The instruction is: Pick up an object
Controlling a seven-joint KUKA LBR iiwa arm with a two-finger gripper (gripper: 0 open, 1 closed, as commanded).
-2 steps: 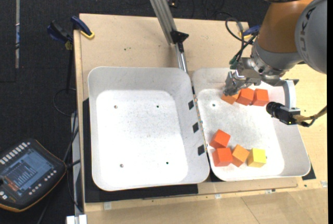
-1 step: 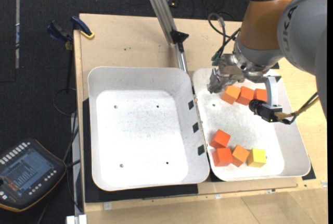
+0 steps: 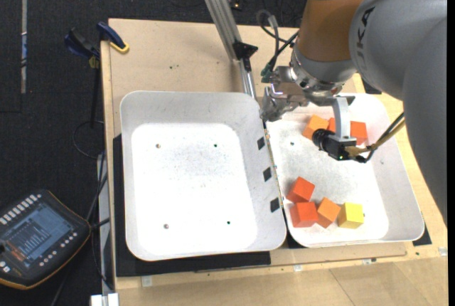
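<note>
Grey arm [image 3: 398,27] above right bin [image 3: 398,183]

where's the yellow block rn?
Camera view: the yellow block sits in the right bin, near its front edge, just right of an orange block.

a grey handheld control pendant with a lit screen [image 3: 32,237] lies on the dark floor left of the tan wooden bench [image 3: 178,55], where blue-handled clamps [image 3: 96,41] grip its corner.
</note>
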